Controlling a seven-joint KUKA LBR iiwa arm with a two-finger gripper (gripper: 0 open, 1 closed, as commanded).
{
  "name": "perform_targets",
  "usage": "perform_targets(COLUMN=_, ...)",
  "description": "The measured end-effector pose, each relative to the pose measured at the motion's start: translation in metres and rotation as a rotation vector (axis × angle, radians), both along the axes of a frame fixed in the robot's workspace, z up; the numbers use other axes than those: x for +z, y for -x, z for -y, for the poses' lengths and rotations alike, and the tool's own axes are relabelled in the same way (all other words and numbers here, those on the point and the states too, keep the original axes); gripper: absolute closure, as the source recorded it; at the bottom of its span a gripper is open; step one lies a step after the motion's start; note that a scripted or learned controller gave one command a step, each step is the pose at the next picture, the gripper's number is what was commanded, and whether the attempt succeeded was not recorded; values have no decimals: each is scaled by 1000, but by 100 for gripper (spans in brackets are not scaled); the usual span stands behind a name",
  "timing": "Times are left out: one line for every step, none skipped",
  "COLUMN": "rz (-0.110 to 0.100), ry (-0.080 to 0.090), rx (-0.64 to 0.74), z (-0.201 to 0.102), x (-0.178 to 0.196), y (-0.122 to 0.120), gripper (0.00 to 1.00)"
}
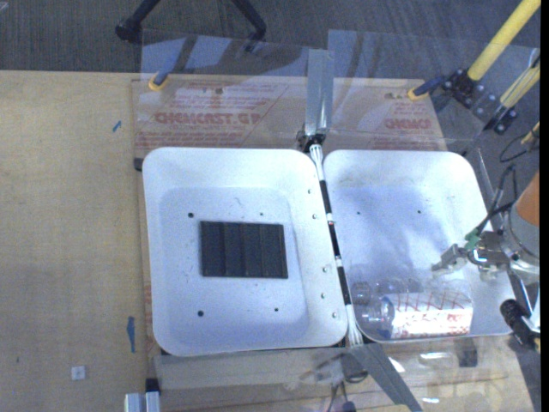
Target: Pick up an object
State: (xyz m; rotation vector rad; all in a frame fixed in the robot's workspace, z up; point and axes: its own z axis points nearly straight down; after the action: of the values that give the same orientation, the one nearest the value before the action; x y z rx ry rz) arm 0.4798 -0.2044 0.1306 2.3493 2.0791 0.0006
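We see the clear plastic bottle [413,310] lying on its side at the right bin's [403,187] near edge, light, smooth and easily crushed, best taken across its body, while the gripper [452,260] hovers above it, fingers spread and empty.

A wooden bench [69,230] carries two shallow white bins side by side, the left bin [163,187] and the right bin [386,178] touching along their inner edges. Clear plastic sheeting [223,114] with red lettering lies behind them.
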Motion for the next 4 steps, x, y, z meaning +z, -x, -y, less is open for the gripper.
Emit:
perform_targets(rz=-1, ry=-8, rx=-180, z=11, x=0, y=-5, gripper=0)
perform_targets(rz=13, ry=31, rx=155, z=-51, x=12, y=0, gripper=0)
perform_targets(rz=10, ry=6, rx=260, z=-90, x=-42, y=-3, gripper=0)
perform_targets(rz=6, ry=1, rx=160, z=-103, x=-42, y=-54, gripper=0)
